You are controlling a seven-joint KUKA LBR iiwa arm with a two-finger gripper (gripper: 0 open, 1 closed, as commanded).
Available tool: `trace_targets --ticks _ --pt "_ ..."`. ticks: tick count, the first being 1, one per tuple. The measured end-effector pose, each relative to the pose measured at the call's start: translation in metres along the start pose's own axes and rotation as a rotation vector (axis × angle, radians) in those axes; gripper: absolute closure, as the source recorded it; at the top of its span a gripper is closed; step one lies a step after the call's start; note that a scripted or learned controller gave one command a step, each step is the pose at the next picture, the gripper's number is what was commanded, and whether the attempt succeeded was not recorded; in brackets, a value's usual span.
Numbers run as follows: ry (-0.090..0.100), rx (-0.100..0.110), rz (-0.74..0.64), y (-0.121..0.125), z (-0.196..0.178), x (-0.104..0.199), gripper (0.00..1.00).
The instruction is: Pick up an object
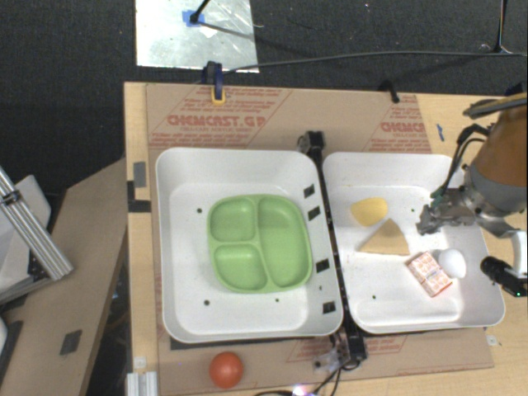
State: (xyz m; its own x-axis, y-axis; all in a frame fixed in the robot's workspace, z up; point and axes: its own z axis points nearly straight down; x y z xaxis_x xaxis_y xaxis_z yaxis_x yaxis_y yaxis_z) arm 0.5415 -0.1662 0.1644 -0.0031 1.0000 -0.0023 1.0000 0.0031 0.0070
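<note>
Egg (452,263) — just below gripper (431,219)

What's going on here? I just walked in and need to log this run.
A grey robot arm reaches over the right bin, its hand poised just right of a tan wedge. A yellow piece, a patterned box and a white egg lie nearby. The left bin holds a green divided tray. Nothing is lifted.

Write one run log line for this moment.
gripper: over right bin | nothing held | nearest: wedge, egg
</note>
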Motion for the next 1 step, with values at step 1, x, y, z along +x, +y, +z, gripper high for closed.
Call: trace_targets --ticks 1 --pt "0.0 -0.001 0.0 -0.003 -0.0605 -0.0076 1.0"
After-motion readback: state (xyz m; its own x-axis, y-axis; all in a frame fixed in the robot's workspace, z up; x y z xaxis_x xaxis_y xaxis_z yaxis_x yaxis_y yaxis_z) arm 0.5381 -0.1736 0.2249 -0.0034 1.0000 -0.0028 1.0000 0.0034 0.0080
